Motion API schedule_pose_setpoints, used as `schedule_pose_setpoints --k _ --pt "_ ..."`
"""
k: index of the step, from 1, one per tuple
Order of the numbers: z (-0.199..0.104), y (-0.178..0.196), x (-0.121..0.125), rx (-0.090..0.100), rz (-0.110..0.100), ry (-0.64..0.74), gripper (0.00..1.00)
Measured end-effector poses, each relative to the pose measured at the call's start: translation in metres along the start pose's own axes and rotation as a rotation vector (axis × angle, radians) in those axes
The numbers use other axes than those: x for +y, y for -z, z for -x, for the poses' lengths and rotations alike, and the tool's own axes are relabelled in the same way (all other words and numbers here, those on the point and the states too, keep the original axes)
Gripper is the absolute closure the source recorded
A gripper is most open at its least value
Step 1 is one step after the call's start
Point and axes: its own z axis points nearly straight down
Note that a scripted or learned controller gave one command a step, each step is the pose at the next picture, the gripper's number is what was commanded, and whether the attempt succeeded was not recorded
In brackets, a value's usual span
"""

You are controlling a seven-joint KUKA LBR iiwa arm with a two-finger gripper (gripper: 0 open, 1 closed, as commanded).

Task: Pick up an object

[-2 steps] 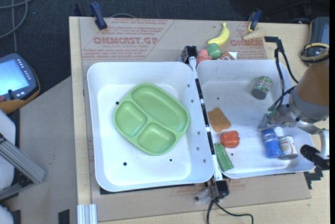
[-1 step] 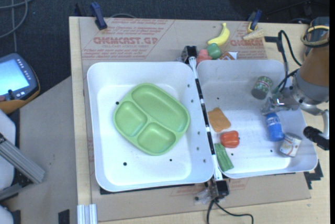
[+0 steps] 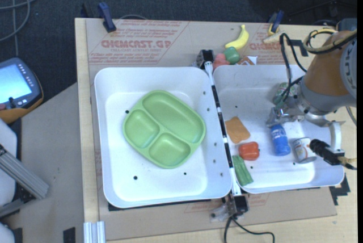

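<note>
Gripper [image 3: 282, 117] sits low over the can [image 3: 279, 140] in the right bin [image 3: 266, 184]; jaw state cannot be told. Advise centring on the can before closing

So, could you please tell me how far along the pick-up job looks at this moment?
Nothing looks picked up yet. The blue can, the orange-red toy, the tan piece and the green strip all lie in the right bin. In hand: the end effector sits low above the blue can. Left: gripping and lifting one object.
</note>
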Motion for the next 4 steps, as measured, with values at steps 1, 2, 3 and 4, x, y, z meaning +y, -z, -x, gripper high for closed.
schedule_pose_setpoints --k 1,2,3,4 --pt "0.023 0.000 -0.043 -0.002 -0.002 -0.008 0.00" --pt "0.014 0.000 -0.066 -0.001 -0.002 -0.005 0.00" --pt "0.039 0.000 -0.080 0.013 0.001 0.001 0.00" --pt "0.042 -0.002 -0.025 0.024 -0.010 0.008 0.00"
